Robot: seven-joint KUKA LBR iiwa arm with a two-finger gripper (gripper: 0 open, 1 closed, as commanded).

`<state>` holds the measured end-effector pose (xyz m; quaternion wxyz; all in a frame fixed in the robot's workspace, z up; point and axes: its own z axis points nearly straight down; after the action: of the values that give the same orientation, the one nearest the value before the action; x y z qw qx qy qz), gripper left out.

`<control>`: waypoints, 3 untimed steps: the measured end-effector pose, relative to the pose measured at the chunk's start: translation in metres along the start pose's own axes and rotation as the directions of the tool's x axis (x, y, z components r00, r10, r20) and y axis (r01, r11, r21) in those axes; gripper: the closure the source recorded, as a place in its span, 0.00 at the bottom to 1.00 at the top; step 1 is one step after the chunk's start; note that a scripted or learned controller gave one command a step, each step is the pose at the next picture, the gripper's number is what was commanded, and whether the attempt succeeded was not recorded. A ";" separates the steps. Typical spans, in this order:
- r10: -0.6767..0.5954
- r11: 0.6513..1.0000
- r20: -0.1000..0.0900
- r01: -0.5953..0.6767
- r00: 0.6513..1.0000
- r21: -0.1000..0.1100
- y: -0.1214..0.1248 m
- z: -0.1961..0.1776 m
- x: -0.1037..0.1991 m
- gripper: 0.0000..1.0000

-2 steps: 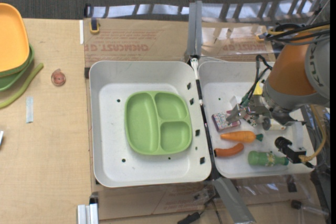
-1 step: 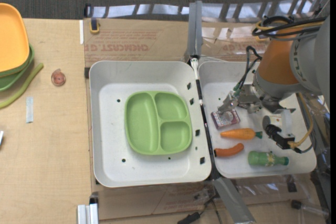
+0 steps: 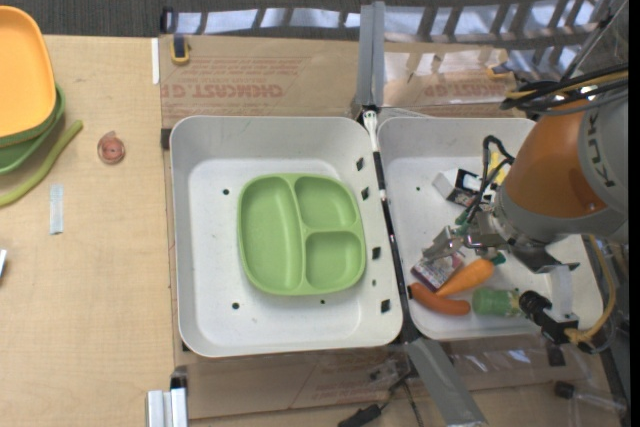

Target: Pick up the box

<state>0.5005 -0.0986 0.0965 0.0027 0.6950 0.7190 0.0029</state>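
A small box [image 3: 437, 266] with a purple and white print lies tilted in the right bin [image 3: 405, 165], near its left wall. My gripper [image 3: 465, 238] hangs low over the bin, right at the box's upper right corner. From this angle I cannot say whether it touches the box. The grey wrist and the orange band [image 3: 553, 170] of the arm hide the bin's right half.
An orange carrot [image 3: 468, 277], a red pepper [image 3: 440, 301] and a green item [image 3: 493, 301] lie just below the box. A small white piece [image 3: 443, 183] and a black one [image 3: 467, 181] sit further back. The left bin [image 3: 200, 215] holds a green divided plate [image 3: 300, 233].
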 end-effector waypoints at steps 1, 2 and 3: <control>-0.025 1.000 0.001 0.025 1.000 -0.001 0.036 0.000 0.002 0.00; 0.008 1.000 0.004 -0.008 1.000 -0.006 0.102 -0.001 -0.034 0.00; -0.370 0.929 0.005 0.370 0.929 -0.003 0.103 -0.001 -0.014 0.00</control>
<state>0.6037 -0.1089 0.0979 0.0063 0.5473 0.8369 0.0022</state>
